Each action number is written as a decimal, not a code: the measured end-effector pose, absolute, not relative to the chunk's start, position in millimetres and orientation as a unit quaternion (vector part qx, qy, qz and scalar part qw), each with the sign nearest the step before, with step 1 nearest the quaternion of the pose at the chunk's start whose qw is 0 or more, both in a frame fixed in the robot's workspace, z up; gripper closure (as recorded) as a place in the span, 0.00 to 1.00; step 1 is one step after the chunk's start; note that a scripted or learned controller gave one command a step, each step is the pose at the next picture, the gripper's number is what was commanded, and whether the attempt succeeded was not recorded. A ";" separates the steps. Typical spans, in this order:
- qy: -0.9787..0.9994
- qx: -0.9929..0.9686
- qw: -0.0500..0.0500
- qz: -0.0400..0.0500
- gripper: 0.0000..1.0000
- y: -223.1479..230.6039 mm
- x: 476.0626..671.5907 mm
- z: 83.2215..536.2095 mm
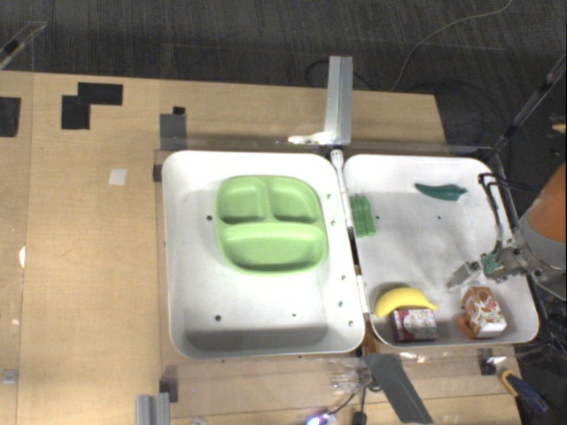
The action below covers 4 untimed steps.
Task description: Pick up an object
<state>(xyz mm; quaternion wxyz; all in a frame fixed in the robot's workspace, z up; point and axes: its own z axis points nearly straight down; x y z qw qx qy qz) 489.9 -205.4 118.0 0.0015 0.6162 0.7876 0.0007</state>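
Nearest the front edge of the right bin (pixel 443 171) sit three things in a row: a dark red can (pixel 413 324) lying at the front wall, a yellow banana (pixel 403 301) touching it just behind, and an orange-and-white carton (pixel 483 313) in the front right corner, apart from the can. The gripper (pixel 474 273) hangs just above and behind the carton, near the bin's right wall, the arm (pixel 545 224) coming in from the right with its orange band at the frame edge. Fingers are small and blurred against the white floor; can't tell if they're open or closed, and nothing visibly sits between them. Further back, a flat green block (pixel 362 215) lies against the bin's left wall beside the divider. At the far end a dark teal piece (pixel 440 191) lies on the floor, well apart from everything else. The left bin (pixel 190 264) holds a light green divided tray (pixel 269 222), three compartments, sitting toward the back half. Behind both bins a metal post (pixel 339 96) stands upright on the wooden bench (pixel 80 237).
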 end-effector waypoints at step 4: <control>0.774 0.634 0.002 0.000 1.00 -149.3 662.0 88.7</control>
